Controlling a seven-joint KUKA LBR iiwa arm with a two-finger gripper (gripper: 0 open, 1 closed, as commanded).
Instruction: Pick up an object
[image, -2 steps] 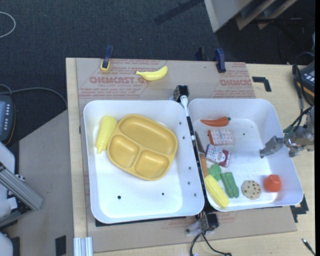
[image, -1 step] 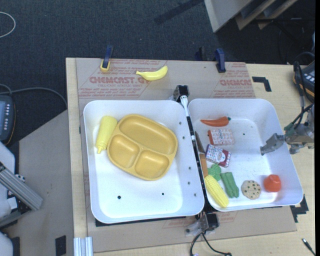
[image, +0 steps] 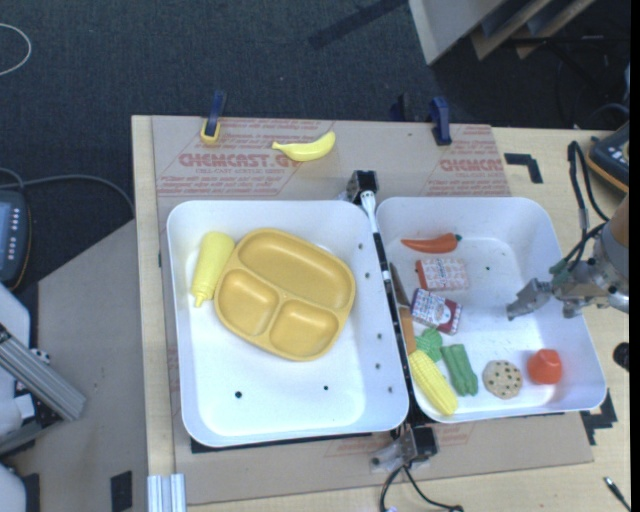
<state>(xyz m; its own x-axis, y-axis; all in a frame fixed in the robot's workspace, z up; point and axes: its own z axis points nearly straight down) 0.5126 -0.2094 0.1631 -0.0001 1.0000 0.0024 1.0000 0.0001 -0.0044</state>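
- hand (image: 528, 300) is hanging over the right-hand part of the right bin (image: 478, 208), reaching in from the right; nothing is sitting between its fingers as far as I can see; whether they're spread or closed, I cannot tell at this angle
- no object is getting lifted right now; everything is lying on a bin floor or on the desk (image: 150, 200); judging by that, the pick is not yet done
- candidates in the right bin: orange-red carrot or pepper (image: 432, 242) near the top; two small red-and-white packets (image: 441, 272) (image: 437, 311) in the middle; green veg pieces (image: 452, 364) and corn cob (image: 433, 381) along the lower left; cookie (image: 502, 378) and small red-orange piece (image: 545, 367) near the bottom edge
- the red-orange piece and the cookie are lying closest to the hand, below it in view; the patch of bin floor directly by the hand is looking bare, so my guess is it's needing to shift toward one of them before descending
- left bin (image: 270, 415) is holding a yellow divided tray (image: 285, 292) with a yellow bottle (image: 209, 265) touching its left rim; well apart from the hand
- yellow banana (image: 306, 148) is lying outside the bins on the desk, behind the left bin
- remaining, as I'm reading it: choosing a target, aligning, descending, closing, lifting; basically the whole grasp is still ahead
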